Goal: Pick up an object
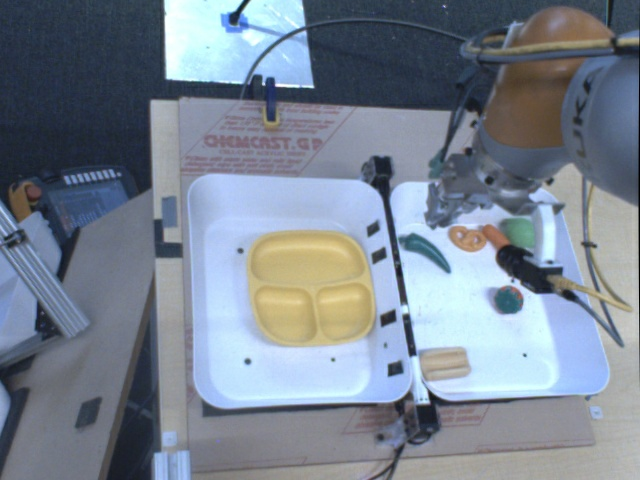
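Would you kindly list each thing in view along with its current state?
Gripper: lowered over the right bin's far left corner, nothing seen between its fingers.
Yellow tray: flat in the left bin, compartments bare.
Green pepper: lying loose in the right bin.
Pretzel: lying flat.
Teal ball: resting alone.
Tan block: on its side by the divider.

Red print "CHEMCAST GP" on the cardboard sheet (300, 133) under the bins, above the left bin (215, 268). More red print on the cardboard's bottom edge, too small to read. Nothing else legible.
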### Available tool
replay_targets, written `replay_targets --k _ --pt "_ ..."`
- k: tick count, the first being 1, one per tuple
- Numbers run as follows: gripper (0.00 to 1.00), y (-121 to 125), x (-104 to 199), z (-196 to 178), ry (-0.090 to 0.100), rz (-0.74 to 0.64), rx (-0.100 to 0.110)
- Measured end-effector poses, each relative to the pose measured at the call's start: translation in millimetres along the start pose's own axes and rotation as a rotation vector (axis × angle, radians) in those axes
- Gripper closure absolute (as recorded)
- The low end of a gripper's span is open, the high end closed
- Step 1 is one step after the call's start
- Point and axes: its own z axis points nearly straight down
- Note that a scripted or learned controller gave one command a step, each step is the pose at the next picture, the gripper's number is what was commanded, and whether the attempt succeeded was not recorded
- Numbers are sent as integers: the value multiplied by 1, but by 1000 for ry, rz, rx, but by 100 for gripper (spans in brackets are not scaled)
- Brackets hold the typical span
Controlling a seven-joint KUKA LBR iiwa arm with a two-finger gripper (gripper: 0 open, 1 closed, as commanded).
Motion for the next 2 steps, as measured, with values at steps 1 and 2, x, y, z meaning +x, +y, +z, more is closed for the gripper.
replay_targets --k 1,2 --pt "100 3 55 -2 0 1 0" --pt "100 9 104 20 -1 2 3"
